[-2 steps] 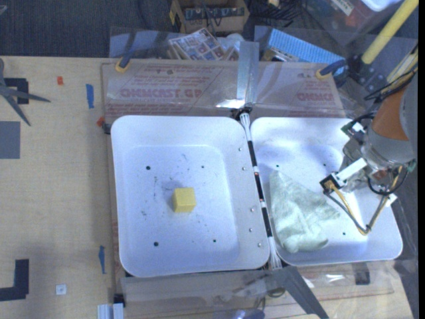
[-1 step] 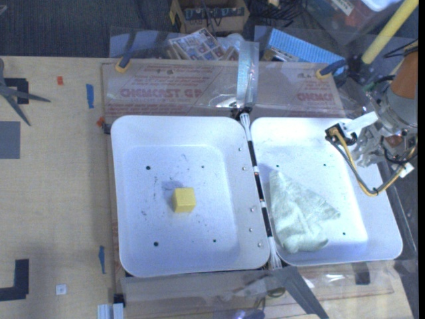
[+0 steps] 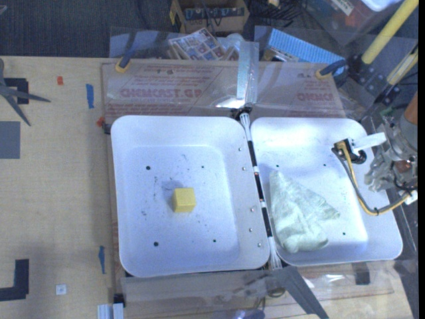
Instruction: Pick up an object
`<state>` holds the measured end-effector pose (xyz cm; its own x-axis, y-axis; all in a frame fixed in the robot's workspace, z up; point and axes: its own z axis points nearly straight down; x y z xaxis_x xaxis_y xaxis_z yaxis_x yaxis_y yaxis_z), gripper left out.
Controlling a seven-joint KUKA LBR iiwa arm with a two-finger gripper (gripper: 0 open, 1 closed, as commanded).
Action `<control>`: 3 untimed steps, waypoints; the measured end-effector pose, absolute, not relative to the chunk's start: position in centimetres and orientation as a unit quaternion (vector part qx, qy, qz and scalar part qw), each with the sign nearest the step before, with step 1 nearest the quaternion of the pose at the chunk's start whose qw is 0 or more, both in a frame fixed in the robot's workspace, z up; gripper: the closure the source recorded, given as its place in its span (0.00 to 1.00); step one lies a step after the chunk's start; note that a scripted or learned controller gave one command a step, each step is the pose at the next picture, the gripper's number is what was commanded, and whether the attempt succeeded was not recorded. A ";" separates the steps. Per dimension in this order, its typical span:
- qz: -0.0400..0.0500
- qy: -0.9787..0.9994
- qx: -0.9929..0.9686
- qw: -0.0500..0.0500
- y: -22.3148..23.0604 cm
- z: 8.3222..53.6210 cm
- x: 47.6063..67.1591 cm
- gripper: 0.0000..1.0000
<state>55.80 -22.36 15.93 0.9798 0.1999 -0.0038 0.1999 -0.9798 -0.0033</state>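
Two shallow white bins sit side by side on a wooden bench (image 3: 53, 198), seen from above at a slant. In the left bin (image 3: 129, 145) a small yellow block (image 3: 184, 200) lies alone near the middle of the floor, a little toward the near edge, well apart from every wall; faint dark scuffs mark the white surface around it. In the right bin (image 3: 305, 138) a crumpled whitish cloth (image 3: 297, 214) lies against the left wall and stretches toward the near edge, its folds pale enough that its outline partly melts into the bin floor. The gripper (image 3: 392, 167) hangs at the right bin's right edge, partly cut off by the frame; its metal parts blur together there, and whether its fingers are spread or pressed together cannot be told. Nothing can be made out between them. A yellow cable (image 3: 358, 191) loops from a small black-and-yellow fitting (image 3: 346, 149) over the right side of the bin floor back toward the gripper. Beyond the far edges of the bins, clear plastic sheeting (image 3: 199, 88) with red lettering lies flat, the print only partly legible, and the clutter behind it is too dim to identify.
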 end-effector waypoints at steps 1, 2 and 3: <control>0.002 -0.102 -0.995 0.002 -16.1 19.9 53.7 1.00; 0.002 -0.104 -0.995 0.002 -16.0 20.8 53.7 1.00; 0.002 -0.100 -0.995 0.002 -15.2 18.8 52.5 1.00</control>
<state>52.49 -15.15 18.82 0.9802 0.1980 -0.0033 0.1980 -0.9802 -0.0034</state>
